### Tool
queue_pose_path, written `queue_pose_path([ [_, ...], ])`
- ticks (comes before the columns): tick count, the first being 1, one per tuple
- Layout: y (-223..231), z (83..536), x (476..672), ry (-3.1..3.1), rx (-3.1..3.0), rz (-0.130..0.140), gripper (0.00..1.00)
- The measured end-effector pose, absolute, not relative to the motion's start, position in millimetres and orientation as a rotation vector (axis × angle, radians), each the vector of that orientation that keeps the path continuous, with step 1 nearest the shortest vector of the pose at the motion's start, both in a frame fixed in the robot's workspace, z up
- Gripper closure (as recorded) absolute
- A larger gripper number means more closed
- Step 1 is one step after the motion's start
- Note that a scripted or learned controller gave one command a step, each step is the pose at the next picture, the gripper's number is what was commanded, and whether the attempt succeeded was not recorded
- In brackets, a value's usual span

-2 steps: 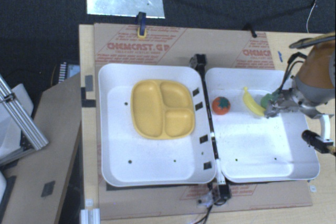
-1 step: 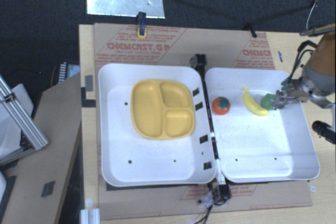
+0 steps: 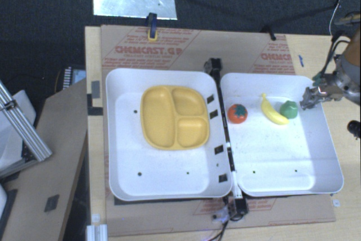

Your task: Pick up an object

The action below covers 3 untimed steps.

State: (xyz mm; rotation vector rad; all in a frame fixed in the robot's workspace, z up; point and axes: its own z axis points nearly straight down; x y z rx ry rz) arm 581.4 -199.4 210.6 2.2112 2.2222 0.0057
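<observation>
The gripper sits at the right rim of the right bin, low over the edge, with the grey arm reaching in from the right behind it. At this size and slant its tip is a small dark shape, so how it is set cannot be told, and nothing can be seen in its hold. Just beside it, toward the bin's middle, lies a green toy, which touches or nearly touches the end of a banana lying at a slant. Further left, near the divide between the bins, a tomato sits well apart from the other two. The left bin holds a yellow tray with three compartments. The step in hand looks like the approach: nothing is lifted yet, and all three pieces rest on the bin floor. The green toy is the nearest target. The next move would call for a short shift inward from the rim and a descent squarely over it, taking care that the banana beside it does not get nudged or caught along with it.
</observation>
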Motion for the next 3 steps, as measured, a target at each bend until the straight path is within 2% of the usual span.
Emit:
queue_pose_path([
  [1, -200, 207, 582.4, 2.224, 2.214, 0.002, 1.0],
  [3, -105, 208, 579.0, 2.232, 2.211, 0.003, 1.0],
])
